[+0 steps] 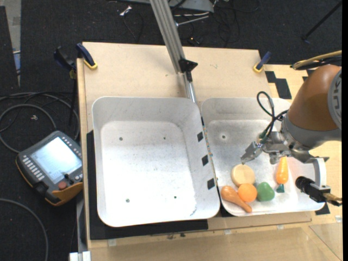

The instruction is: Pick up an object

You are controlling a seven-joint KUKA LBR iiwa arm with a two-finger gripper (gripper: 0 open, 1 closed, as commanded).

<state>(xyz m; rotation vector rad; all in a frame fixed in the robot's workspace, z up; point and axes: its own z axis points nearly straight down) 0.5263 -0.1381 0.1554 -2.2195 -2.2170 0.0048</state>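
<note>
several toys crowded the near edge of the right bin (pixel 228 110): a cream disc (pixel 243 174), with an orange ball (pixel 247 192) and green piece (pixel 265 191) just beside it. the gripper (pixel 253 152) hovered just behind the disc; i could not tell how its jaws stood. a descent there risked nudging neighbours and pinching nothing.

Tan wooden bench (pixel 141 72) with yellow corner clamps (pixel 88 64) on dark carpet (pixel 38 31) strewn with black cables (pixel 22 118), teach pendant (pixel 51 167) lying left, metal pole (pixel 168 31) slanting overhead.
</note>
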